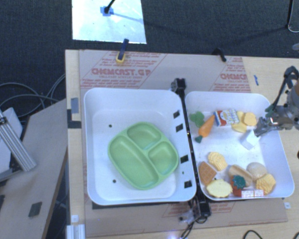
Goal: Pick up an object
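The right bin [276, 148] holds several toy foods. Among them are an orange carrot [207, 126], a green piece [196, 117], a red and white carton [225, 117] and yellow pieces [248, 119] along the back. Waffle-like biscuits [217, 160], a yellow slice [219, 188], a beige roll [256, 170] and a red and teal item [237, 182] lie at the front. My gripper [265, 126] hangs over the bin's right side, just right of a small white piece [248, 142]. I see nothing held in it.
The left bin [99, 113] holds a light green divided plate [143, 155]. A black divider [184, 133] with clips runs between the bins. Cardboard [139, 71] lies under both bins, and a yellow clamp [121, 57] sits at its back edge.
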